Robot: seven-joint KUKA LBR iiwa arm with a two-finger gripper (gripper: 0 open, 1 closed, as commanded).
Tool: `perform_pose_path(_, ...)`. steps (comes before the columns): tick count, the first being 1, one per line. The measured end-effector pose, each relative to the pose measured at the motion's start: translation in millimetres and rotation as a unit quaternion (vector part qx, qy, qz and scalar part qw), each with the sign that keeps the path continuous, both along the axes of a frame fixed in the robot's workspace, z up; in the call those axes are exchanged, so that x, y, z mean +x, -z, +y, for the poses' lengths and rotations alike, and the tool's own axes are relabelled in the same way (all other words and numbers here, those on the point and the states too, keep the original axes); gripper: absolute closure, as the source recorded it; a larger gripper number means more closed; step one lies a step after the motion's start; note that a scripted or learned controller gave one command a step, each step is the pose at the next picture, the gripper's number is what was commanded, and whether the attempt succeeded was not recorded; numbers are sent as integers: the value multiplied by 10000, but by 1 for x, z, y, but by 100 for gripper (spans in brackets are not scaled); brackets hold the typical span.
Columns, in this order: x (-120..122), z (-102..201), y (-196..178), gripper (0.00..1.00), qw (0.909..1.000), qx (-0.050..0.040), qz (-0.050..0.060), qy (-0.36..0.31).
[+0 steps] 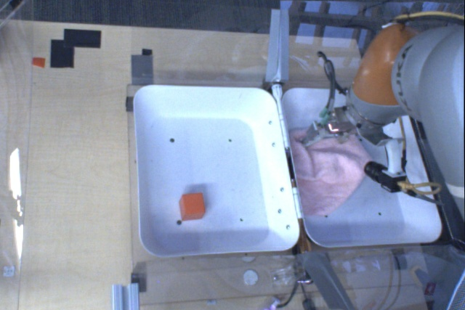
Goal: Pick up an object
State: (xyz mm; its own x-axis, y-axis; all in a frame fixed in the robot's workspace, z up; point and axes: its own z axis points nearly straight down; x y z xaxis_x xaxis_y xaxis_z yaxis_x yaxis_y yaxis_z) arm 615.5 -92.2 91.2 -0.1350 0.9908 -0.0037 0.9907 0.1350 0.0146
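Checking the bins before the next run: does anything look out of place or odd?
Only the crumpled pink cloth in the right white bin, bunched against the divider. The small orange block sits flat in the left white bin.

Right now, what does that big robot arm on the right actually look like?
The arm is bulky and rounded, with a smooth grey shell and a glossy orange band above the wrist. Thin dark cables run down toward the gripper, a small metal assembly with a reddish light spot on it.
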Motion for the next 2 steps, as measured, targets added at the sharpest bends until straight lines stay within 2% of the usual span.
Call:
perform_pose_path(1, 54, -106, 3, 0, 9995, 39, 107, -286)
perform_pose_path(2, -21, -91, 0, 0, 9955, -15, 8, -944)
